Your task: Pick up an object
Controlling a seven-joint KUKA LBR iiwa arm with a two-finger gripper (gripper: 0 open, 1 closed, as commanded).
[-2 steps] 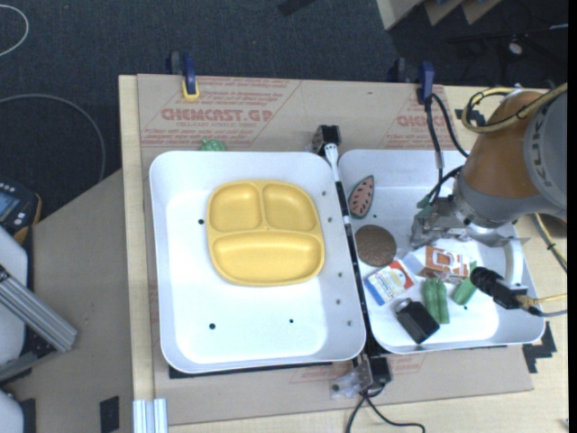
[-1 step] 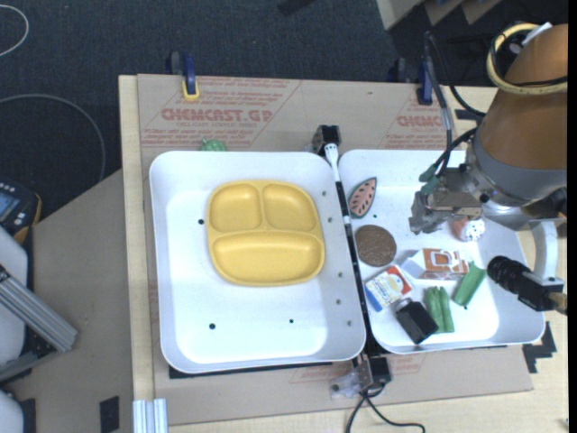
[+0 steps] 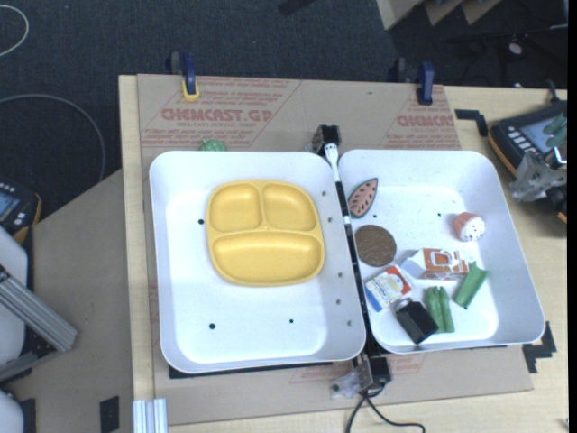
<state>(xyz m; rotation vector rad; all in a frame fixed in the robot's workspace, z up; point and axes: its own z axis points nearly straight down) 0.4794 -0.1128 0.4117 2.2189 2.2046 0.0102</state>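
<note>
Front clip point(image 3: 371, 373): a black clip with a dark cable sits on the near edge of the bench, at the seam between the two bins.
Black block point(image 3: 415, 321): lies at the near side of the right bin point(image 3: 505, 327), just beside the green sticks.
Green sticks point(image 3: 439, 307): two thin pieces lie side by side, right of the black block.
Green wedge point(image 3: 471, 285): lies tilted, just right of the sticks.
Printed packet point(image 3: 388, 289): white with red and blue, near the bin's left wall.
Orange-and-white carton point(image 3: 440, 262): lies flat between the packet and the green wedge, a little farther back.
Brown disc point(image 3: 375, 244): lies flat, near the divider.
Round orange-white piece point(image 3: 468, 227): sits apart, toward the right wall.
Leaf-shaped brown piece point(image 3: 362, 197): the farthest item in the right bin, close to the divider.
Yellow plate point(image 3: 266, 231): three compartments, rests mid-floor in the left bin point(image 3: 180, 314).
Gripper point(image 3: 541, 177): a grey mechanism at the bench's right edge, outside the right bin and well apart from every object; whether it is released or clenched cannot be told, and nothing is seen in its grasp.
Cardboard sheet point(image 3: 270, 106): lies under both bins, printed in red.
Blue clamps point(image 3: 188, 69): one at each far corner of the sheet.
</note>
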